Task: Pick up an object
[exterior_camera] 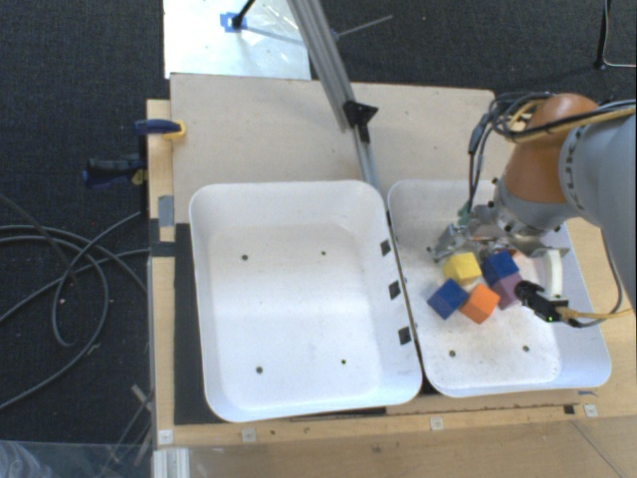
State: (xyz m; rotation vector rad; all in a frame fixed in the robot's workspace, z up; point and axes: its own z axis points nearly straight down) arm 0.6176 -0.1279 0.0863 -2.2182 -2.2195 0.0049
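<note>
Over the right bin point(418, 217), the grey arm with its orange band point(537, 157) reaches in from three o'clock, and the gripper point(468, 237) sits low above the bin floor, just at twelve o'clock of a small cluster of blocks. Whether it is clenched or released, I cannot tell, since the wrist hides that part.

Directly below the gripper lies a yellow block point(461, 267), so close that the two may be touching; I cannot tell. At three o'clock of the yellow one rests a blue block point(500, 265), and just under that a purple block point(509, 288). A second blue block point(447, 299) lies at seven o'clock of the yellow one, with an orange block point(480, 304) just beside it at three o'clock. All five sit close together on the bin floor.

At nine o'clock of this bin stands the left bin point(289, 297), the two rims touching.
</note>
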